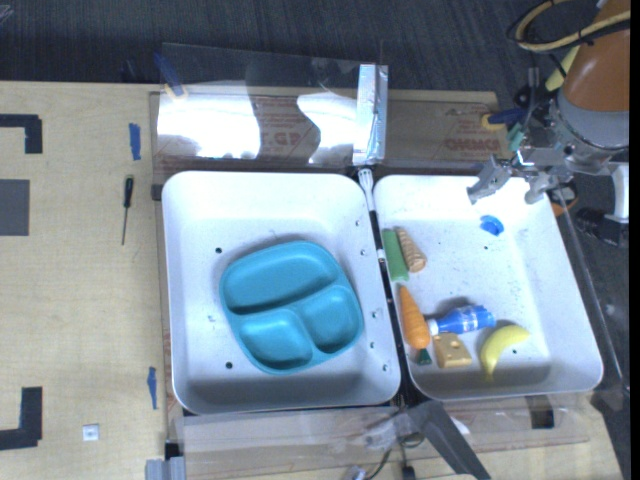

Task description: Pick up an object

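Two bins: I see two shallow white plastic bins side by side, the left bin (190, 208) and the right bin (570, 298), both smooth with rounded corners.
Left bin: it holds a glossy blue tray (290, 305) with three compartments.
Right bin, left edge: a green stick (393, 256) lies against a tan ridged piece (411, 251); below them lies a tapered orange carrot (414, 318).
Right bin, front: a blue and white bottle (460, 321), a tan block (452, 352) and a curved yellow banana (500, 346) lie near one another.
Right bin, back: a small blue piece (491, 225) lies alone.
Gripper: my gripper (513, 179) hangs over the back rim of the right bin, its metal fingers spread and pinching nothing.
Writing: red print on the cardboard (450, 133) behind the bins is too blurred for me to read.
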You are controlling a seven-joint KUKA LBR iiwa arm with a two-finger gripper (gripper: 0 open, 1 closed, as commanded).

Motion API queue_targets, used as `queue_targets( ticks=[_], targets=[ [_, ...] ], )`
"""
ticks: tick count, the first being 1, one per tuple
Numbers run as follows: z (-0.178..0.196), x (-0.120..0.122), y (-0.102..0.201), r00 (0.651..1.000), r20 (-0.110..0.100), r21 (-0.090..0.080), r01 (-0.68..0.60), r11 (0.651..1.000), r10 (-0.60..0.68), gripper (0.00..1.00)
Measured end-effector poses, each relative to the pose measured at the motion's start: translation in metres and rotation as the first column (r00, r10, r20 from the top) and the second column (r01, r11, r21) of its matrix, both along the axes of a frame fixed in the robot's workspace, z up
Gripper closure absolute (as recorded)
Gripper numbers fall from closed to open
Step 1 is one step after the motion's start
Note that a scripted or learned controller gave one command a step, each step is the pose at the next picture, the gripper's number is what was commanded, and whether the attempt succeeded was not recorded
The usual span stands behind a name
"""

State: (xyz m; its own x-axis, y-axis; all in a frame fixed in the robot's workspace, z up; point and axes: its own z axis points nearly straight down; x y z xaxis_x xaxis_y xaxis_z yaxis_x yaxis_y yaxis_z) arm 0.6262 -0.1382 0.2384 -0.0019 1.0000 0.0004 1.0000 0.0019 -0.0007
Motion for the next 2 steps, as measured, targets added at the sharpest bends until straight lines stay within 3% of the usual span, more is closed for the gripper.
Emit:
queue_targets(
  ticks=[1, 2],
  targets=[
    [-0.092, -0.087, 0.016, 0.998, -0.005, 0.001, -0.07, 0.998, 0.07, 0.0],
    [-0.151, -0.145, 0.034, 0.995, 0.007, -0.001, -0.104, 0.995, 0.104, 0.0]
  ],
)
